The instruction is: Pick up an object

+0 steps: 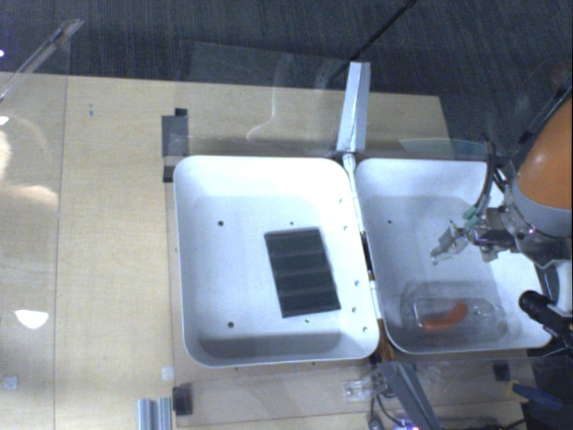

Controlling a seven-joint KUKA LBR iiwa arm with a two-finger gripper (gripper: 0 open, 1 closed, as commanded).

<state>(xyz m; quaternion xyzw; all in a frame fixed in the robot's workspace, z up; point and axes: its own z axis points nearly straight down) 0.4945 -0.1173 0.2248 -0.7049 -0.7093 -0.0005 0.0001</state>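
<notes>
Two shallow white plastic bins sit side by side on the pale wooden tabletop (89,267). In the left white bin (201,240) there's a dark grey ribbed rectangular panel (302,272) lying flat near the middle, tilted a little against the bin's edges. Over to the right white bin (394,195): a clear plastic bottle with something orange inside it (448,316) lies on its side close to the near wall. Above that bottle, the pincer (450,245) hangs over the right bin's middle, pointing left, coming off the grey arm with the orange band (546,177) at the right edge. Its thin fingers look spread a little, with nothing between them, and they're apart from the bottle. A grey metal bar (354,106) runs away from the junction of the two bins at the far side. Clear acrylic sheets (36,70) stand at the tabletop's left and far edges. Beyond the tabletop is dark grey carpet (224,7).
</notes>
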